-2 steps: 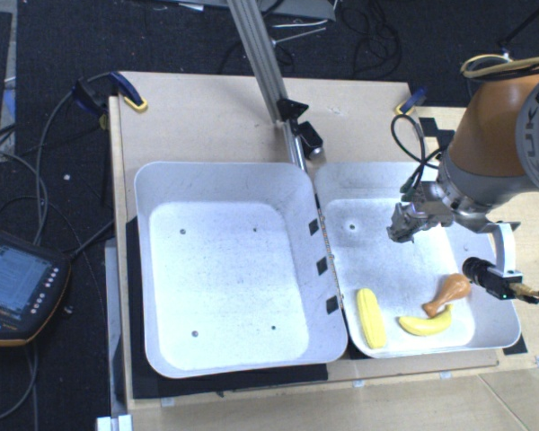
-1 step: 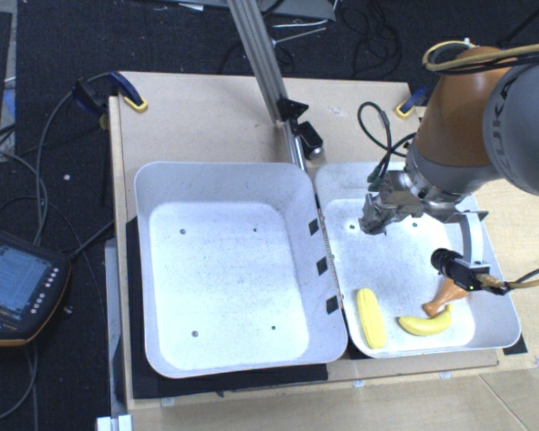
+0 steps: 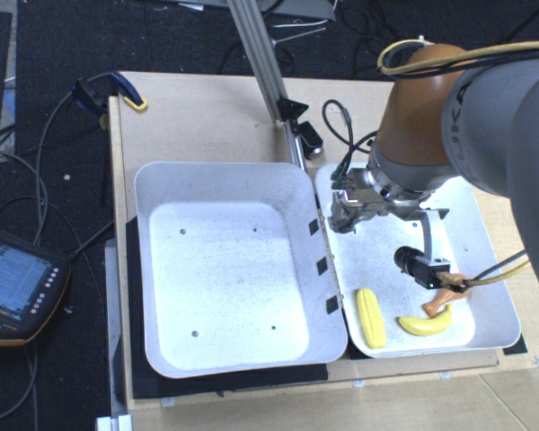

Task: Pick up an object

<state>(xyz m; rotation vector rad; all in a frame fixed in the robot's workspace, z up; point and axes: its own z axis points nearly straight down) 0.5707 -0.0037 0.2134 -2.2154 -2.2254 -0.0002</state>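
Note:
The right bin (image 3: pixel 485 241) holds a yellow corn cob (image 3: pixel 370 318) near its front edge. A small yellow banana (image 3: pixel 424 325) lies to the right of the cob. A small orange-brown piece (image 3: pixel 440 302) rests just above the banana. My gripper (image 3: pixel 344 214) hangs over the far left part of this bin, close to its left wall and well behind the corn cob. I see nothing held under it.
The left bin (image 3: pixel 162 196) sits beside the right one, and their walls meet under the gripper. A slanted metal bar (image 3: pixel 262 52) runs down to the bench behind the bins. A blue and yellow clamp (image 3: pixel 126 92) lies at the bench's far left corner.

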